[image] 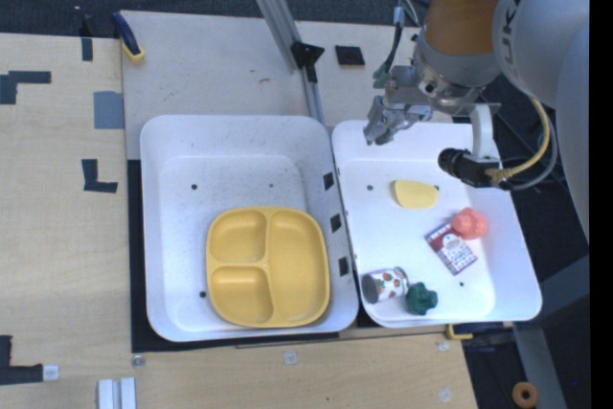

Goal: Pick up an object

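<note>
Nearest the lens: grey and orange arm (498, 5), reaching in from the right, looming over the far end of the right bin (508, 302). Largest of the rest, the left bin (172, 168), lying left of and below the gripper (381, 131), side by side with the right bin. Within it, well left and toward the near edge from the gripper, a yellow divided plate (266, 265), three compartments, flat on the bin floor. Next in size, down the right bin: a pale yellow rounded piece (415, 194), just below and slightly right of the gripper, nearest of all the objects, apart from the fingertips. Farther toward the near edge and right, a small red-and-white packet (451, 249), lying tilted, with an orange-red lump (469, 224) touching its upper right corner. Farthest from the gripper, close to the near rim, a small white can with red marks (384, 284) on its side, and a dark green lump (420, 300) touching or just beside its right end. Nothing standing between the gripper and the yellow piece. A metal pole (273, 5) slanting down beyond the bins, left of the gripper. Gripper itself poised above the far left corner of the right bin, pointing downward; nothing visible between its fingertips, nothing touched; how far apart they stand, cannot tell.
</note>
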### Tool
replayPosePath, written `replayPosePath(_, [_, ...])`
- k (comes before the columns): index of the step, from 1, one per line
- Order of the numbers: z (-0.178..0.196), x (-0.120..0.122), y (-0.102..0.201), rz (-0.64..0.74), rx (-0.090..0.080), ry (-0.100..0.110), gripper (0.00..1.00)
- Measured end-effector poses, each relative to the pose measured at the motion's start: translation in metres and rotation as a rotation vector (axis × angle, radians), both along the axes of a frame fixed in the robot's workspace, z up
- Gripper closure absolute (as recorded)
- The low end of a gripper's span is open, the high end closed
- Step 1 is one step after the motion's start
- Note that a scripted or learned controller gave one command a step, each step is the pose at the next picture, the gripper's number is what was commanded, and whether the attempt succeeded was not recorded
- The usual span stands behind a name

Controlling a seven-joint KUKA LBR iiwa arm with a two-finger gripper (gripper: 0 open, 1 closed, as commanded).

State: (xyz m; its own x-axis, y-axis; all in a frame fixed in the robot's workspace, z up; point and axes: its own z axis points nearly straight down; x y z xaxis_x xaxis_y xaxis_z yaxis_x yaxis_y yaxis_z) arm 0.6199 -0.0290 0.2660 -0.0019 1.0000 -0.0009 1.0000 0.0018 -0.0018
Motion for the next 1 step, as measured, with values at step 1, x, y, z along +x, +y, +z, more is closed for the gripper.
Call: replayPosePath(1, [-0.0195,-0.0025,0.0542,0.003,0.001,0.002,1.0])
